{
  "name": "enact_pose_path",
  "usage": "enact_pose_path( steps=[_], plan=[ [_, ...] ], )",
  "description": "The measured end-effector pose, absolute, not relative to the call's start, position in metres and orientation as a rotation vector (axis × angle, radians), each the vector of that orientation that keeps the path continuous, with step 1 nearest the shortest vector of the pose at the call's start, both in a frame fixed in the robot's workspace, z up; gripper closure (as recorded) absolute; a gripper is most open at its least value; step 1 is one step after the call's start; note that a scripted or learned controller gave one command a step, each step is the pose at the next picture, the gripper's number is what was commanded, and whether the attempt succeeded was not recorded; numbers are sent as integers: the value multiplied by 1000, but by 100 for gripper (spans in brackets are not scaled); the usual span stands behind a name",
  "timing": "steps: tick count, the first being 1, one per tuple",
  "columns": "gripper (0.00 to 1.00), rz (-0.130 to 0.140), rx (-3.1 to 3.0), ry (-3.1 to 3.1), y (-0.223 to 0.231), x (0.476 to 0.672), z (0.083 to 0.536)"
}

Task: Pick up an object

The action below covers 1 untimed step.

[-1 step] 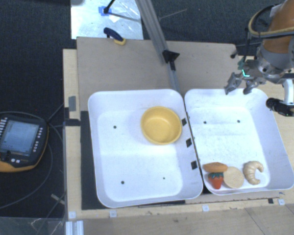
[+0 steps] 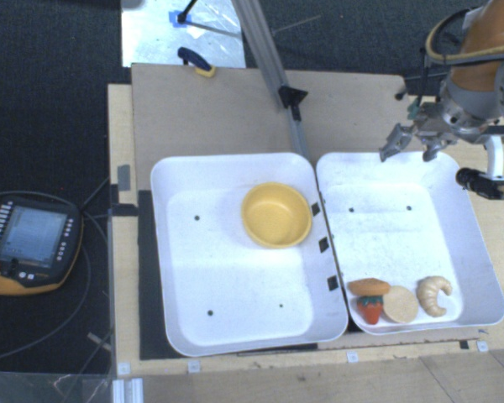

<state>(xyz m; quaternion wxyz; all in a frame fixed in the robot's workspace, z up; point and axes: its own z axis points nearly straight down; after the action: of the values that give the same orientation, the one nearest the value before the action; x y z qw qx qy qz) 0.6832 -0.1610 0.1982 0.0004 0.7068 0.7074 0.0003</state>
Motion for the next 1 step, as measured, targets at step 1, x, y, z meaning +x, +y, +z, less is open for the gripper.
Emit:
enact_pose_path(
  steps=[1],
  plan=[
    [0,-3,2222,2224,-159,682,136]
  ],
)
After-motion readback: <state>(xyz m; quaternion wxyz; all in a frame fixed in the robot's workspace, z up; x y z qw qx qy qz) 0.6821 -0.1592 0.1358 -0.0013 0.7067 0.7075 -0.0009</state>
